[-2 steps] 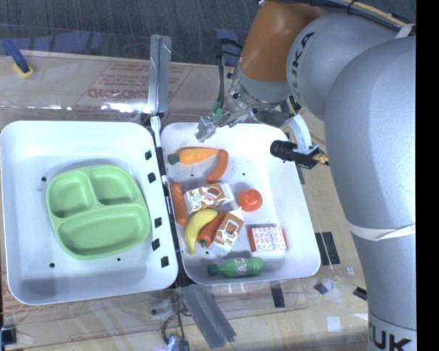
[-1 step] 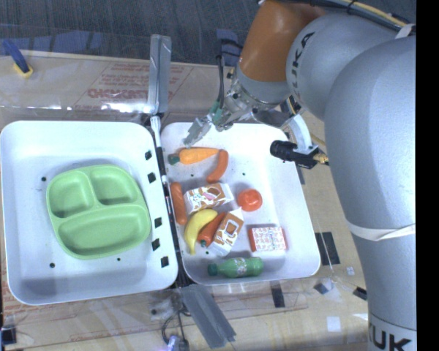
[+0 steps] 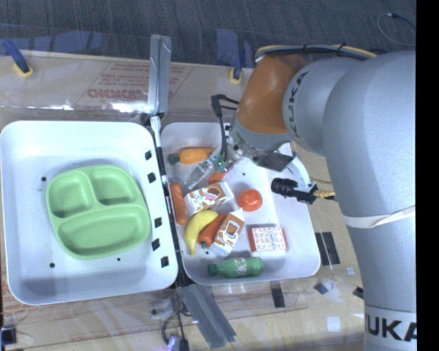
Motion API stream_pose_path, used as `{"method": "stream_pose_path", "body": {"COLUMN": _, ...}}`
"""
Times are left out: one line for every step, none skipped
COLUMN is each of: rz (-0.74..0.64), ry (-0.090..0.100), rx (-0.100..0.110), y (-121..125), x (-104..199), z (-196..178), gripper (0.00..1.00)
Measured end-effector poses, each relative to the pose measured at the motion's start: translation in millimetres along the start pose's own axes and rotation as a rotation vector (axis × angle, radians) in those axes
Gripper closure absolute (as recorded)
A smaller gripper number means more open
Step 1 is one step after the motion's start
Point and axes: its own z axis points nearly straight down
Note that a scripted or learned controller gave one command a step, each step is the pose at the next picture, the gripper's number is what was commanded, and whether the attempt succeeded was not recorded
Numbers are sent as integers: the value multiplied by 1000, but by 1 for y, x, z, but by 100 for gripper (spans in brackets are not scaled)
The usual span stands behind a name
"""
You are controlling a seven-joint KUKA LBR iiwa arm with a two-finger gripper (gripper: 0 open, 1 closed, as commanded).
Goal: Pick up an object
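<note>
Grey arm (image 3: 366, 159) looms closest, reaching into the right bin (image 3: 300, 265). Its pincer (image 3: 208, 168) hangs low at the bin's upper left; whether it grips anything I cannot tell. At its eleven o'clock, just beside it, lies an orange carrot (image 3: 195, 154); a banana (image 3: 196, 227) lies at six o'clock.

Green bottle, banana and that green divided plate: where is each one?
green bottle (image 3: 236, 268): camera view, middle of its body, lying on its side.
banana (image 3: 196, 226): camera view, middle of its yellow curve.
green divided plate (image 3: 97, 210): camera view, on the ridge between its compartments.
</note>
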Motion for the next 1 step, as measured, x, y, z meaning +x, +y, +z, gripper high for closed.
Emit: {"method": "stream_pose_path", "body": {"rz": -53, "ry": -3, "rx": -4, "y": -42, "x": 26, "z": 10, "gripper": 0}}
